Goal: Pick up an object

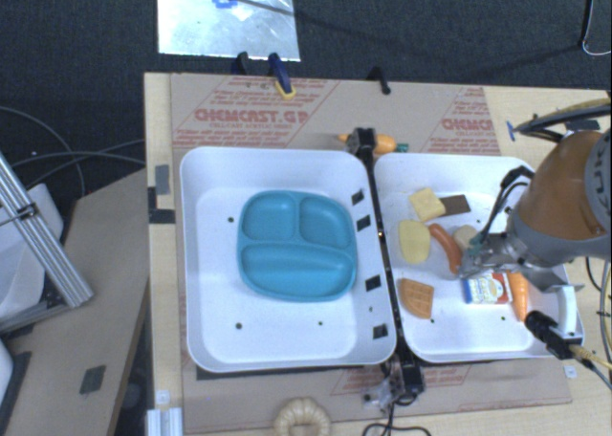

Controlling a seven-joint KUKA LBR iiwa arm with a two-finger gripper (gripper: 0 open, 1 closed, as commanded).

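The right bin (449,343) holds several toy foods: a yellow cheese wedge (427,205), a dark brown block (456,204), a pale yellow piece (413,242), a red sausage (444,246), an orange cracker (416,297), a small white and red packet (488,288) and an orange carrot (519,294). My gripper (475,260) is low in this bin, between the sausage and the packet, just above the packet. The arm's orange band (566,197) rises to its right. Nothing is visibly held.
The left bin (206,233) holds a blue divided plate (295,244). A black divider (375,243) with clips runs between the bins. A small orange object (382,144) lies behind the bins on the cardboard. A tan ring (304,417) lies at the bench front.
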